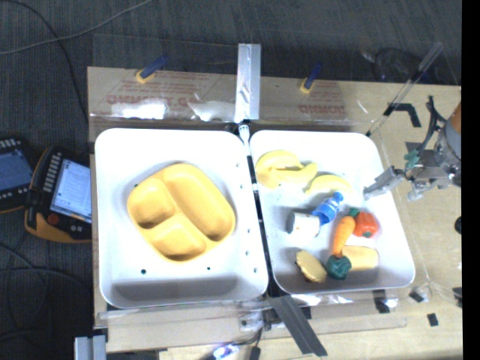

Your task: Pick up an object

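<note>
Pincer (377, 186) over the right bin's (390, 208) rim, grip unreadable; descending here might strike the wall, missing the carrot (341, 235).

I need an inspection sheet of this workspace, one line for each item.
Surface: bench bearing left bin and right bin.
Job's things: in right bin, bananas, blue-and-white bottle, carrot, tomato, other small toys.
Clutter: yellow divided tray in left bin.
Grippers: pincer beside right bin's right rim, holding nothing seen.
Cables: black cable on floor.
Surroundings: handheld controller left of bench.
</note>
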Action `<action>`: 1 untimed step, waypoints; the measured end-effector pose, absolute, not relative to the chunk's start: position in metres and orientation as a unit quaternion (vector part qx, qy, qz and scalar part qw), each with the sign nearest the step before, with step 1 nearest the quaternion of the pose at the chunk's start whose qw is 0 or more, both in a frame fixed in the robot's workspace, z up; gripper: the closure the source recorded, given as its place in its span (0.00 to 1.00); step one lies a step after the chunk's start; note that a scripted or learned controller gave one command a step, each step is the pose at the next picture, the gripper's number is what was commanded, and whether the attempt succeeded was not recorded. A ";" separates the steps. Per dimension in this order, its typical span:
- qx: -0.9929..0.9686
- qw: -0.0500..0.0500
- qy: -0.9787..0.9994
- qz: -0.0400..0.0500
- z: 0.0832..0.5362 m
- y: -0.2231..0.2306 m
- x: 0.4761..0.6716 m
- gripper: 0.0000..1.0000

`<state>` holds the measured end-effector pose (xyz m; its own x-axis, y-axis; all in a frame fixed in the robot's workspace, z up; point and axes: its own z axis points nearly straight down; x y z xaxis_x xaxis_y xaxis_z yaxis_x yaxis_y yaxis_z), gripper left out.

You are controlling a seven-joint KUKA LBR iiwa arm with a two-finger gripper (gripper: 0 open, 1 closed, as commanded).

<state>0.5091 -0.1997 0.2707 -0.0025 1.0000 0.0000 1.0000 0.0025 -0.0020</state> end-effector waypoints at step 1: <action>-0.685 0.001 -0.729 0.000 0.104 -0.180 0.524 0.00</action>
